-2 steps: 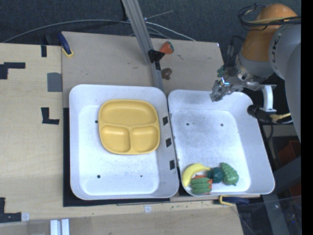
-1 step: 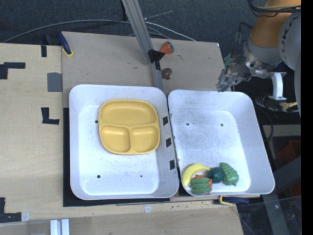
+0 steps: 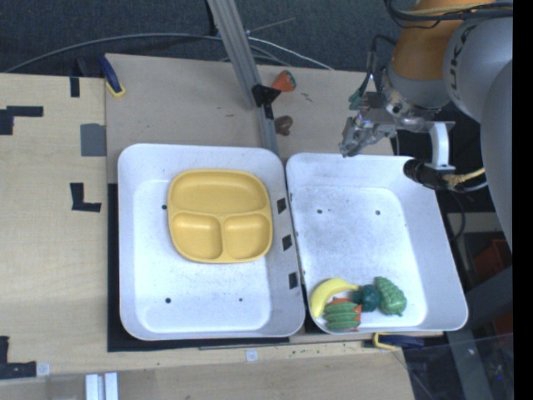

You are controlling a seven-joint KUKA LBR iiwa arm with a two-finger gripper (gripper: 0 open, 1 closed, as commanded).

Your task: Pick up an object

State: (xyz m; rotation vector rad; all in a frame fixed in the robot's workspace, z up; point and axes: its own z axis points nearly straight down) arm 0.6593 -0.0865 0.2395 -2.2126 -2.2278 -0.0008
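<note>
Small toy foods lie bunched in the near corner of the right bin [image 3: 366,223]: a yellow banana [image 3: 328,291], a green and red piece [image 3: 341,313], a dark teal piece [image 3: 367,297] and a leafy green piece [image 3: 390,296]. My gripper [image 3: 351,143] hangs above the far rim of the right bin, well away from the toys, with nothing seen between its fingers. A yellow divided plate [image 3: 220,214] rests in the left bin [image 3: 150,307].
A grey metal pole [image 3: 237,40] rises behind the bins, with a clamp at its base. A small orange object [image 3: 285,80] and a brown one [image 3: 283,125] lie on the bench behind the bins. Cables hang by the arm at right.
</note>
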